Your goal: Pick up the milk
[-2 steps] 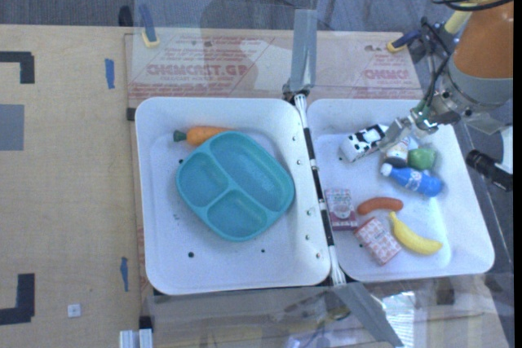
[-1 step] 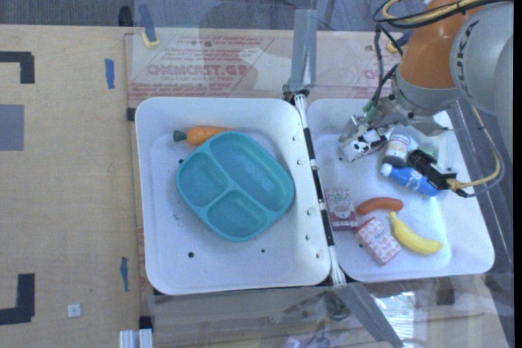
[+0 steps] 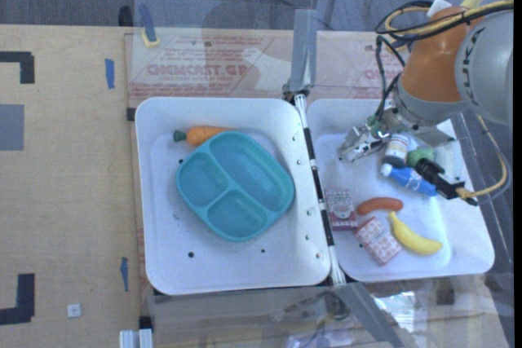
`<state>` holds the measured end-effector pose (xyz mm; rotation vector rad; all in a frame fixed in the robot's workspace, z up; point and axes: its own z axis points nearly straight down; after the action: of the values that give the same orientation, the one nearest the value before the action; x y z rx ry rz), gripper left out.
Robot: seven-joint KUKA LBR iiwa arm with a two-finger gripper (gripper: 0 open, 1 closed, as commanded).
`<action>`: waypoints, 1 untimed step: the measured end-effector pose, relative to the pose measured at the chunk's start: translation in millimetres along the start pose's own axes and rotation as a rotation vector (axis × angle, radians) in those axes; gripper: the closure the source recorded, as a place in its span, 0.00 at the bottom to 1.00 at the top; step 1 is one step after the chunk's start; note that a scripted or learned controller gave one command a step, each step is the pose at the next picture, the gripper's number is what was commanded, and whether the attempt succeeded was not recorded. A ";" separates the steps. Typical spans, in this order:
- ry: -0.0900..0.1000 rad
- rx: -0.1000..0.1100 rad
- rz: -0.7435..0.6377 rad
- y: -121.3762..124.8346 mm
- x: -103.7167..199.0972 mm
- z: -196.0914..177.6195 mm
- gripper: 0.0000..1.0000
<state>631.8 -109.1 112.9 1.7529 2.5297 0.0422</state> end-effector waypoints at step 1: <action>0.006 -0.006 0.002 3.5 1.2 -13.8 1.00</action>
<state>633.8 -106.5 126.8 1.7551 2.5290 0.0552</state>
